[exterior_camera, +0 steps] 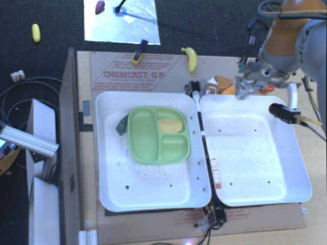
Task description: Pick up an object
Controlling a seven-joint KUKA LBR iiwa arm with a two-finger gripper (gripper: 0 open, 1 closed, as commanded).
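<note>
Pincer (244, 90) of grey metal hangs over the far rim of the smooth right-hand white plastic bin (255, 188), and honestly I can't tell if it's open or shut. Left of it and nearer the camera, the glossy light-green divided plastic tray (148, 147) sits in the left-hand white bin (148, 193), with a soft yellow rounded block (170, 125) in one compartment. A dark teal lump (122, 124) touches that tray's far-left edge.
</note>
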